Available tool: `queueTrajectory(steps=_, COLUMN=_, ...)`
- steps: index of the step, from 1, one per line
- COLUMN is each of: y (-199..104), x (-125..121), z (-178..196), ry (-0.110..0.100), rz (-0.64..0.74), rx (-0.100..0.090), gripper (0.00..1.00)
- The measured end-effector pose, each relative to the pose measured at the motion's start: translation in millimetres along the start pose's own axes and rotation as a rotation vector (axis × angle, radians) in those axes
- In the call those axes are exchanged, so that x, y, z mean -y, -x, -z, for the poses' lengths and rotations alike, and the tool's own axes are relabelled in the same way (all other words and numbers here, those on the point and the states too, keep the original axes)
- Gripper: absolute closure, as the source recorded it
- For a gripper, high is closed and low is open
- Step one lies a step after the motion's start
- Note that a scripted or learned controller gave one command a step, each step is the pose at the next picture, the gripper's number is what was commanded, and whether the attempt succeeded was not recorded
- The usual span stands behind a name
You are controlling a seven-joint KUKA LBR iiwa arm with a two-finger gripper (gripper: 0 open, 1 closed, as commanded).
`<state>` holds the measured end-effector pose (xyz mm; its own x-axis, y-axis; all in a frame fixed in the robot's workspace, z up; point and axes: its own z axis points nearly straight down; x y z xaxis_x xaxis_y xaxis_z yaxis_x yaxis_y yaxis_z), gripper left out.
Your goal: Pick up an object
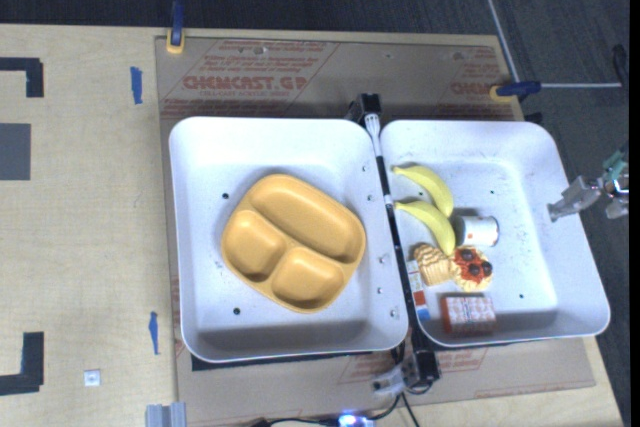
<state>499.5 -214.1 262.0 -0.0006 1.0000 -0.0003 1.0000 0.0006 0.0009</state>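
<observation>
Fingers of our gripper (612, 183) sit at the table's right edge, just outside the right bin (560, 315); we cannot tell how far they are parted, and we see nothing between them; inside that bin, against its left wall, lie two bananas (428, 203), a small white cup (480, 231), a tan and orange toy cluster (455, 265) and a red box (468, 313); in the left bin (200, 155) rests a yellow divided tray (292, 241).

One fixed overhead camera, slanted down over both white bins (190, 215).
</observation>
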Motion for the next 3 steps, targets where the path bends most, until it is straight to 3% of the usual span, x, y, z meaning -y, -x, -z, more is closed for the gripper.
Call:
queueTrajectory(steps=1, y=-40.1, x=-8.4, z=-163.1, ry=0.012, rz=-0.002, rx=0.004, gripper=0.00)
queueTrajectory(steps=2, y=-87.3, x=12.9, z=-168.9, ry=0.027, rz=-0.007, rx=0.013, gripper=0.00)
queueTrajectory(steps=3, y=-98.4, x=13.8, z=-167.3, ry=0.034, rz=-0.020, rx=0.034, gripper=0.00)
